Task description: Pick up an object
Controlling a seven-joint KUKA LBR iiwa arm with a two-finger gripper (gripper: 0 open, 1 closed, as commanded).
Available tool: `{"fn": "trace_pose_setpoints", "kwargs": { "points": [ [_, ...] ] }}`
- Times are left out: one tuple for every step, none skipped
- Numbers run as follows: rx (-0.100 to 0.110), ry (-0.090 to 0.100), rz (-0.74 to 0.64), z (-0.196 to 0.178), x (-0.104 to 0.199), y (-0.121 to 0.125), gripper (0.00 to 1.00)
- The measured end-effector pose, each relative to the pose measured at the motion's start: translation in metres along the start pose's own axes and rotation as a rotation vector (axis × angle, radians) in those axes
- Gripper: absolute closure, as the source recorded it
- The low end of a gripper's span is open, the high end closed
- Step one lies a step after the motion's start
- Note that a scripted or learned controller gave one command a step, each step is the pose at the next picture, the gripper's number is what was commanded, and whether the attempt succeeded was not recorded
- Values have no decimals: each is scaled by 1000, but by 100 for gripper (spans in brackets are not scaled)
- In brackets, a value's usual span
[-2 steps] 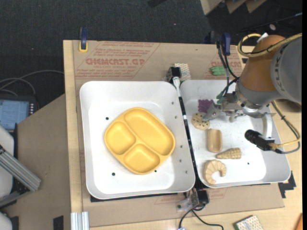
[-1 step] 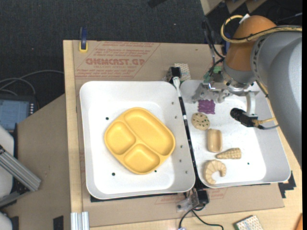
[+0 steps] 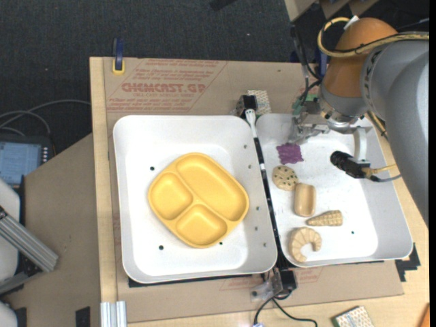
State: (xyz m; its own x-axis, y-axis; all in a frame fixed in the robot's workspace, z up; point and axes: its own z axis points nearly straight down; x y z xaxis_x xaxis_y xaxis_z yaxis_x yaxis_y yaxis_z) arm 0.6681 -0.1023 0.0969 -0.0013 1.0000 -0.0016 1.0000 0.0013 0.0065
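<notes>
My gripper (image 3: 302, 129) hangs over the far left part of the right bin (image 3: 381, 203), reaching in from the right. Just below it in the view lies a small purple piece (image 3: 291, 154); I cannot see any contact between them. Further toward the front lie a round speckled cookie (image 3: 284, 177), a tan bread roll (image 3: 304, 199), a ridged cone (image 3: 325, 218) and a croissant (image 3: 304, 242). The grey arm with its orange band (image 3: 354, 53) covers the bin's far right corner.
The left bin (image 3: 129, 182) holds a yellow three-compartment plate (image 3: 197, 199). A raised divider (image 3: 262, 176) runs between the bins. Brown cardboard (image 3: 163, 84) lies under both, and a blue clamp (image 3: 119, 54) sits on its far left edge.
</notes>
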Motion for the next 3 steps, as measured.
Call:
{"fn": "trace_pose_setpoints", "kwargs": {
  "points": [
    [1, 0, 0, 1, 0, 0, 0],
    [18, 5, 7, -30, -38, -138, 0],
    [2, 0, -1, 12, 11, -83, 0]
  ]
}}
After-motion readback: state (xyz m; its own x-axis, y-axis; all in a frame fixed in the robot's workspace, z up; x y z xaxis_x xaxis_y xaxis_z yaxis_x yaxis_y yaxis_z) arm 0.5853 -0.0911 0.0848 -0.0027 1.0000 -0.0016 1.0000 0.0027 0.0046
